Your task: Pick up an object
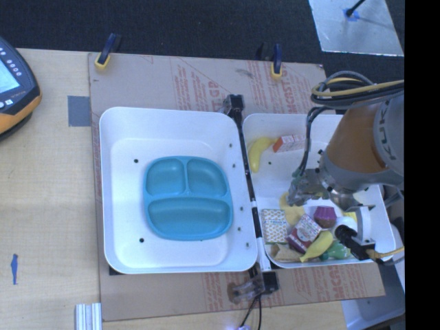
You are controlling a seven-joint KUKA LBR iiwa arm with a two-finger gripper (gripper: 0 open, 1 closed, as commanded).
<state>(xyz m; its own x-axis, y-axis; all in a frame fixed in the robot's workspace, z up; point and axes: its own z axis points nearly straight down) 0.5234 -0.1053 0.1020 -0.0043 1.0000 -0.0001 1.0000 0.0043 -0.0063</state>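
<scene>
My gripper (298, 192) hangs low inside the right bin (267, 127), near its middle, with the grey arm and its orange band (357, 139) reaching in from the right. Just below the gripper lies a heap: a yellow piece (293, 215), a pale patterned packet (273, 225), a maroon object (324, 216), a red and white packet (306, 233), a yellow banana (317, 247) and something green (337, 251). Farther back lie a yellow curved fruit (257, 152) and a small white and orange box (289, 142). Whether anything is held is hidden by the wrist.
The left bin (117, 184) holds a blue divided plate (188, 198). A black clip (235, 104) sits where the bins meet at the back. Yellow and blue clamps (104, 52) (276, 62) pin the cardboard. A yellow and grey pendant (14, 81) lies at far left.
</scene>
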